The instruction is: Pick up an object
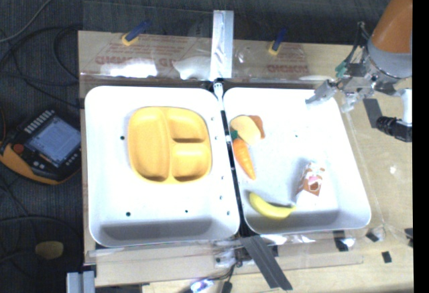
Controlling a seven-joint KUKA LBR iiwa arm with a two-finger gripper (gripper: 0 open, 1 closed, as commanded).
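The right bin (335,151) holds a carrot (244,159) by its left wall, with an orange and yellow fruit piece (247,127) just above it. A banana (269,206) lies near the bin's front edge. A small red and white packet (311,180) sits right of the middle. My gripper (330,92) hangs over the bin's back right corner, far from all of these, with nothing seen between its fingers.
The left bin (107,171) carries a yellow divided tray (170,143). A handheld controller (41,147) lies on the floor to the left. Clips (135,32) and plastic sheeting sit along the back of the bench.
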